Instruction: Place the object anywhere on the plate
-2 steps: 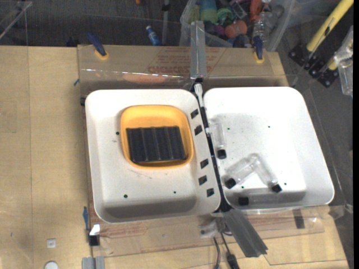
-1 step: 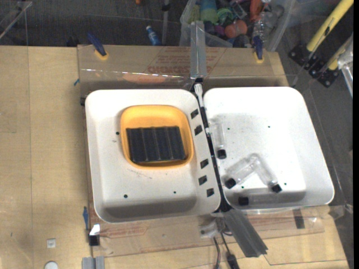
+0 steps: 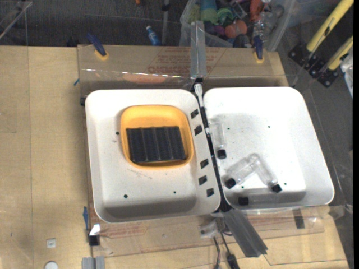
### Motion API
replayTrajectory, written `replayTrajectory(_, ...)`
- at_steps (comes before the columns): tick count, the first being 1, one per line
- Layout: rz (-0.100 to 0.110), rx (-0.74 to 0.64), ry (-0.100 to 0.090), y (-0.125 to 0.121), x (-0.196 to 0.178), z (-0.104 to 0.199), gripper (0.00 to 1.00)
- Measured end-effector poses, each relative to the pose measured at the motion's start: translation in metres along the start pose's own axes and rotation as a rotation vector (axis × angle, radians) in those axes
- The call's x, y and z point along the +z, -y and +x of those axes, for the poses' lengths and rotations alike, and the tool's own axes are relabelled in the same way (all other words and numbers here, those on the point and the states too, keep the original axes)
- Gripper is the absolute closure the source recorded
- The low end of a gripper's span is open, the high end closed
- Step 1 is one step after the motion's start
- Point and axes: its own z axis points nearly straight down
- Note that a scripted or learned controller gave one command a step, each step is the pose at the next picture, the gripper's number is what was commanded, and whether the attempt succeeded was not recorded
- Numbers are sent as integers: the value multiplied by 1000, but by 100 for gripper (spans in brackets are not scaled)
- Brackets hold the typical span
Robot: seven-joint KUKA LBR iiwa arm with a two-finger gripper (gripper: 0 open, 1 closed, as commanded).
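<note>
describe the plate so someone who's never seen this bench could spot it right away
Two shallow white bins sit side by side on the bench; look in the left bin. The plate lies near that bin's middle, a rounded-square yellow-orange dish with a dark ribbed rectangular slab lying on it. It is the only coloured item in either bin; the right bin holds clear plastic pieces with black ends.

colours: cannot tell | shapes: cannot tell | cables: cannot tell | screws, markings: cannot tell
</note>
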Motion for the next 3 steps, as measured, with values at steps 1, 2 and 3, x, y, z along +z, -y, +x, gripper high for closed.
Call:
replayTrajectory(1, -3, -297, 1, -2, 0, -4, 100)
replayTrajectory(2, -2, -605, 2, 1, 1, -10, 100)
replayTrajectory(3, -3, -899, 1, 1, 1, -12, 100)
